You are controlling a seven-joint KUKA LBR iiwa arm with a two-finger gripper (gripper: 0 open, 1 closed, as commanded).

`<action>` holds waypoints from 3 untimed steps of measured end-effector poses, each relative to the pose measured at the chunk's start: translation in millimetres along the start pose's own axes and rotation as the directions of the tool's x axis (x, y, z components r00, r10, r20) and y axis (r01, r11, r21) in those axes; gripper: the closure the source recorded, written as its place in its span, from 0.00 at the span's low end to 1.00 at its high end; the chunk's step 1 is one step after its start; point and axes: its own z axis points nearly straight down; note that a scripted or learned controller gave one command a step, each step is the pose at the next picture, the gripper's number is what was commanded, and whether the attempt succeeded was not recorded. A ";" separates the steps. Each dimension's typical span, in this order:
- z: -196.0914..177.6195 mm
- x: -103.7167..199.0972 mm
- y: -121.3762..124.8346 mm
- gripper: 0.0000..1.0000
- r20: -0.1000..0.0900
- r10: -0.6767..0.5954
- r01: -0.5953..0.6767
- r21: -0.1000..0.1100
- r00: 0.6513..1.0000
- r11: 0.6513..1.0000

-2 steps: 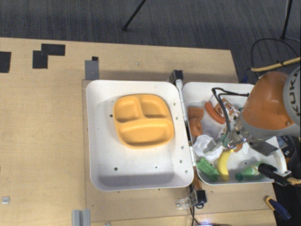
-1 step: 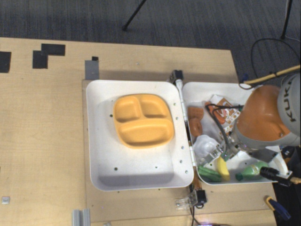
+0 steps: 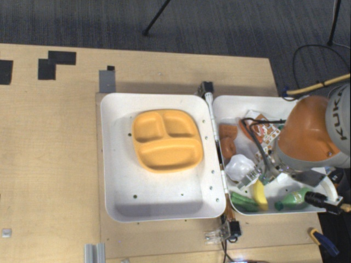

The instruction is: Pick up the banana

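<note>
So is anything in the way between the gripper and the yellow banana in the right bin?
Nothing visible. The gripper sits right at the top end of the yellow banana, which lies across a green vegetable-like item.

the only legible lettering is on the arm (image 3: 335, 119), at the right edge: part of a dark brand name, "ku", on its grey casing, cut off by the frame. a packet (image 3: 267, 131) in the right bin (image 3: 230, 106) carries red and white print, too small and blurred to read.
</note>
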 end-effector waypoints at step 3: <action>12.1 -1.0 3.5 0.00 0.004 -0.107 0.107 0.002 0.994 0.994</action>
